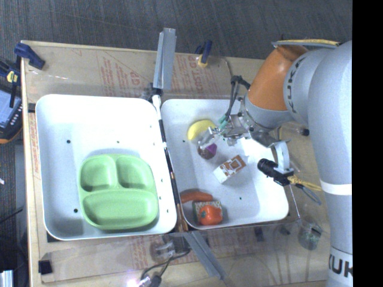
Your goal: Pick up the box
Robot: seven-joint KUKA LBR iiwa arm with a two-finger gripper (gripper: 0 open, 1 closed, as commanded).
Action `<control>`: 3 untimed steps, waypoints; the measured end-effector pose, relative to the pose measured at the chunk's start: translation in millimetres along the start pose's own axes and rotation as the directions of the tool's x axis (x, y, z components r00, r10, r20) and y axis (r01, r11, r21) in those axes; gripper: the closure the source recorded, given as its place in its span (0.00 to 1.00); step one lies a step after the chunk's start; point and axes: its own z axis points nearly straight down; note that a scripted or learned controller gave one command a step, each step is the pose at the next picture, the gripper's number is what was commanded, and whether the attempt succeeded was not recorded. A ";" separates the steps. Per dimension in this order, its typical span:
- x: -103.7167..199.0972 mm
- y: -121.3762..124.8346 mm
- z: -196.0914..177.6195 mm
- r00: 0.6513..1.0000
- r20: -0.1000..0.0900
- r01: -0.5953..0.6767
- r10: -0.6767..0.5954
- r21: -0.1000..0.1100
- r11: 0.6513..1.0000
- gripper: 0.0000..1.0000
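- Far left of the frame: the left bin (54,109) sits on the wooden bench (90,55), holding a green divided plate (118,191) with 3 compartments in its lower half.
- Centre: a grey bar (164,58) runs down from the upper edge to the seam between the 2 bins.
- Right of centre: the right bin (179,118) holds a yellow lemon-like fruit (199,128) near its upper middle, and a dark purple fruit (208,150) just below it.
- Lower in that bin: a red sausage-shaped item (195,195) lies against the bottom edge, with a red tomato-like piece (209,213) touching it from below.
- Middle of the right bin: the box (231,168), brown and white, lies tilted on the floor, apart from the fruit.
- Just above the box: my gripper (222,131) hangs over the purple fruit; whether my fingers are spread or pressed together I cannot tell.
- Right edge: my grey arm (326,100) with its orange band (272,82) reaches in.
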 end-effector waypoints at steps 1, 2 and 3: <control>19.4 48.7 60.0 0.996 0.000 0.090 -0.090 -0.001 0.996 0.00; 28.2 -22.1 37.1 0.995 0.000 0.101 -0.101 0.001 0.995 0.00; -16.6 33.2 59.4 0.995 0.000 -0.095 0.095 -0.001 0.995 0.00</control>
